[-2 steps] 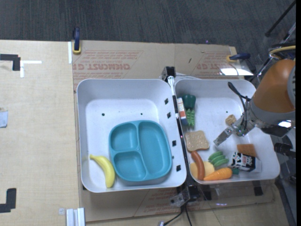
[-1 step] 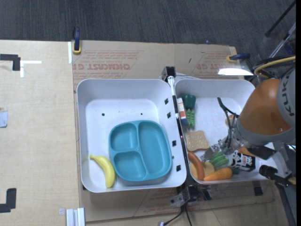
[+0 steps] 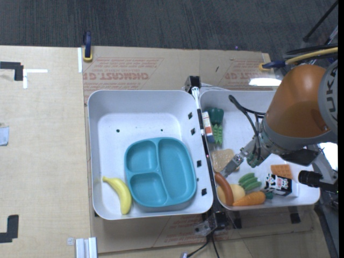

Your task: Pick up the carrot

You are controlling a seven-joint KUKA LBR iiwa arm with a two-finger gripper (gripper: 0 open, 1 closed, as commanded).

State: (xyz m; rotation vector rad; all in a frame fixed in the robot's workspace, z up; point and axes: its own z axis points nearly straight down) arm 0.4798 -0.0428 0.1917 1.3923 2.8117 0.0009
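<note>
One short move remains: the hand (image 3: 232, 166), holding nothing I can see, must descend on the carrot (image 3: 249, 199), avoiding the sausage (image 3: 223, 187).

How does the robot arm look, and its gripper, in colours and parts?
The arm is grey, with a wide, rounded orange band above the wrist. Dark letters mark the grey shell near the right edge. A thin dark cable curves along the wrist. The gripper is small, of grey metal, with slim fingers.
</note>
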